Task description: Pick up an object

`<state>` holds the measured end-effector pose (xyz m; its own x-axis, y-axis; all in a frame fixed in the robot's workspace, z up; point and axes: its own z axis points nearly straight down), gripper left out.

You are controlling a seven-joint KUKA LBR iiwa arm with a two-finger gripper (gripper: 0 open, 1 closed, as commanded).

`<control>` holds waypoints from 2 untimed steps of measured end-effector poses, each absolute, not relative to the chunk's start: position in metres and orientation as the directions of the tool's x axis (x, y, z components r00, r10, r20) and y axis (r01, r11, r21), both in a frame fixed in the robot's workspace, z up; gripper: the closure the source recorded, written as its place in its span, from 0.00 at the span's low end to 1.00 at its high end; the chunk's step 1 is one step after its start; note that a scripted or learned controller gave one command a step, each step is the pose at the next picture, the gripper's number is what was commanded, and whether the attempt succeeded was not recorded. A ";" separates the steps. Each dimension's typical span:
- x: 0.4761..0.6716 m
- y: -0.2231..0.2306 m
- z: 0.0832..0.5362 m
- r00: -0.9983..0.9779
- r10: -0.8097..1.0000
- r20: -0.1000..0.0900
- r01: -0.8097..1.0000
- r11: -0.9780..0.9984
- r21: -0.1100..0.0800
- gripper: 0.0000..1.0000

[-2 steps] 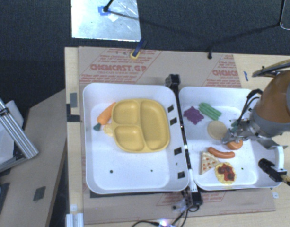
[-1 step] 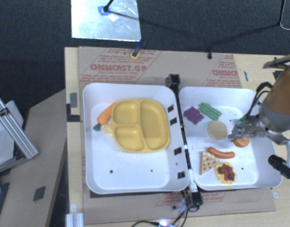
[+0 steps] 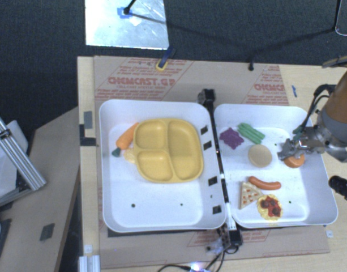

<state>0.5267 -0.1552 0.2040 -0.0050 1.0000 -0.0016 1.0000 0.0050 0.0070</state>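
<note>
My gripper [image 3: 292,150] hangs low over the right bin [image 3: 317,208], near its right wall, directly above a small orange piece [image 3: 295,162]. Whether the orange piece is between the fingers cannot be made out. Other toy foods lie in this bin: a purple bunch [image 3: 231,137], a green piece [image 3: 251,132], a tan round bun [image 3: 260,155], a sausage [image 3: 264,183], a pizza slice [image 3: 249,194] and a red and yellow heap [image 3: 269,207]. The left bin [image 3: 122,208] holds a yellow divided plate [image 3: 165,150] and a carrot [image 3: 126,136].
The divider [image 3: 216,163] between the two bins runs down the middle. A shiny metal sheet [image 3: 127,16] lies on the dark floor behind the bench. A metal frame [image 3: 15,157] stands at the left. The arm's body [image 3: 340,112] fills the right side.
</note>
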 end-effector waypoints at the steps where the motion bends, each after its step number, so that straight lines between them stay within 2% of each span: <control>1: 0.528 -0.155 0.226 -0.005 1.000 -0.001 1.000 0.005 0.005 1.00; 2: 0.562 -0.128 0.224 -0.008 1.000 0.001 1.000 0.008 0.004 1.00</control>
